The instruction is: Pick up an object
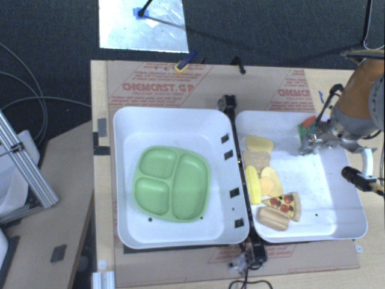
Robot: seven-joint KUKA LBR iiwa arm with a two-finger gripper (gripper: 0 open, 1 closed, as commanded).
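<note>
The right bin [337, 221] holds toy food along its left side: a yellow block [260, 143], a tan bread slice [257, 159], a yellow banana-like piece [253, 185], pale yellow chips [270, 180], a pizza slice [284, 203] and a hot dog bun [272, 220]. My gripper [309, 142] hangs low over the bin's upper right part, well right of the food. A small red and green thing [307, 124] shows just above the gripper, partly hidden by it. Whether it is held is unclear.
A green divided plate [171, 183] lies in the left bin [129, 131]. The grey arm with its orange band [364, 92] comes in from the right over the right bin's far corner. A black divider [236, 173] runs between the bins.
</note>
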